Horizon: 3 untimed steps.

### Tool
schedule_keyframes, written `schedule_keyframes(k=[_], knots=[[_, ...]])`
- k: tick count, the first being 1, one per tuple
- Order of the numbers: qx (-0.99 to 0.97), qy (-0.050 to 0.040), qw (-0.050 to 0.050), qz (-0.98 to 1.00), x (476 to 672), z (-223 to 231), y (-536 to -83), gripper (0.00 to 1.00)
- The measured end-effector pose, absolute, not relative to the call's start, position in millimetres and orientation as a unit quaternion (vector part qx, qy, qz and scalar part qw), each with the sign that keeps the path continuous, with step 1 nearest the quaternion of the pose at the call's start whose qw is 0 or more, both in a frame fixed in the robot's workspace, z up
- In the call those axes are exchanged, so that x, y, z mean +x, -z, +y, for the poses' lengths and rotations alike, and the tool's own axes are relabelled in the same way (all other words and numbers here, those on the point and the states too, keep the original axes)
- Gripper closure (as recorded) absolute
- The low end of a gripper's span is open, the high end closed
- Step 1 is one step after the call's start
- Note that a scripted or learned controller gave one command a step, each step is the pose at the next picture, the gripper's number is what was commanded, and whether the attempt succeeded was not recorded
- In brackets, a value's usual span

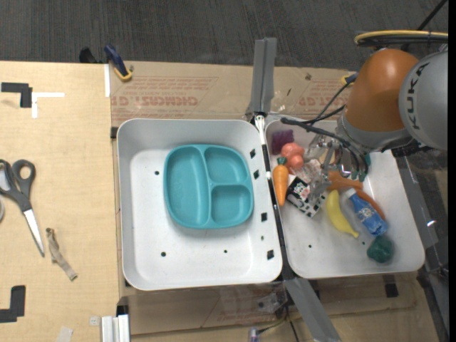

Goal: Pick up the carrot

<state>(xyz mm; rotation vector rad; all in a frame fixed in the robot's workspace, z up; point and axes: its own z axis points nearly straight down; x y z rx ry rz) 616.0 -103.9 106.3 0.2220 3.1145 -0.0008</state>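
The carrot (281,182), orange with a small green top, lies along the left wall of the right bin (399,191), its tip pointing toward the front. The gripper (324,168) hangs low over the middle of that bin, a short way right of the carrot and apart from it. It sits above a black-and-white patterned block (305,195) and a cluster of toy foods. The arm's orange band (381,91) rises behind it. Nothing can be made out between the gripper's tips.
Around the gripper lie pink fruits (292,155), a yellow banana (340,216), a blue bottle (368,214), an orange piece (348,183) and a green lump (380,249). The left bin (142,255) holds a teal divided plate (210,186). Scissors (23,198) lie on the bench at the left.
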Motion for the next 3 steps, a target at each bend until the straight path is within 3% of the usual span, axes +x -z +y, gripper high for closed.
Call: schedule_keyframes(k=[1, 2, 3], knots=[[0.166, -0.0028, 0.013, 0.986, 599.7, -131.7, -106.5, 0.0], [0.132, 0.0019, 0.013, 0.991, 619.8, -96.3, -107.0, 0.0], [0.223, -0.0031, 0.013, 0.975, 626.5, -139.9, -106.9, 0.0]])
